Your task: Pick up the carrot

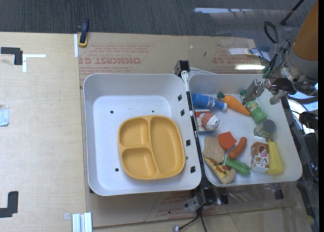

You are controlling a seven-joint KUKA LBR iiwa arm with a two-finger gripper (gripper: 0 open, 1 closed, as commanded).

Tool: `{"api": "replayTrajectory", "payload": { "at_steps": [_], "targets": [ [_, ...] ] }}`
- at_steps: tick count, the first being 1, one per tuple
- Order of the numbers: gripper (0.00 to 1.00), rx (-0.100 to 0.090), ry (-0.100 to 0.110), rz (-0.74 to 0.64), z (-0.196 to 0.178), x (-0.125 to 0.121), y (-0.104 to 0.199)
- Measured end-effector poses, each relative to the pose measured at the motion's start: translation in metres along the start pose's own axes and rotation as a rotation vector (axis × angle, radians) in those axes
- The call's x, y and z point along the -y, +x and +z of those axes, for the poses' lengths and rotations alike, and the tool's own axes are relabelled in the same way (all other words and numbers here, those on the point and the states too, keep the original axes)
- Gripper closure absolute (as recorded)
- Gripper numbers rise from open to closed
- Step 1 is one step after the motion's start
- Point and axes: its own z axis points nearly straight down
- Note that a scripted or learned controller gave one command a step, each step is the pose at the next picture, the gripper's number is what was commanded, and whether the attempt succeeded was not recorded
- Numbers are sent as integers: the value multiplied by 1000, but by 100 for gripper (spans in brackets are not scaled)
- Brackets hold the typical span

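I see my hand (264, 88) hovering open just right of the carrot (236, 103); closing here could snag the green bottle (256, 111) touching it instead.

- The arm (309, 33) enters at the frame's three o'clock edge, its orange band showing as a broad curved patch near two o'clock.
- Below the band, the grey wrist (296, 71) angles down and toward nine o'clock.
- The end effector (266, 90) sits at the wrist's lower end, at about three o'clock of the frame and a little above mid-height.
- Its metal parts spread sideways: one piece reaches toward nine o'clock, another hangs toward five o'clock.
- The end effector is tilted rather than pointing straight down.
- Dark cables (273, 33) loop beside the arm at its nine o'clock side.
- How the tips stand is too small and cluttered to read.
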Motion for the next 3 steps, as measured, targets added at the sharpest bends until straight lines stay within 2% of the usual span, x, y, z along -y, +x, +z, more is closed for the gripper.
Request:
{"api": "replayTrajectory", "payload": {
  "at_steps": [1,2,3],
  "targets": [
    [0,-1,2,9,154,-54,-41],
    [100,1,0,12,144,-55,-42],
    [100,-2,2,29,184,-6,-13]
  ]
}}
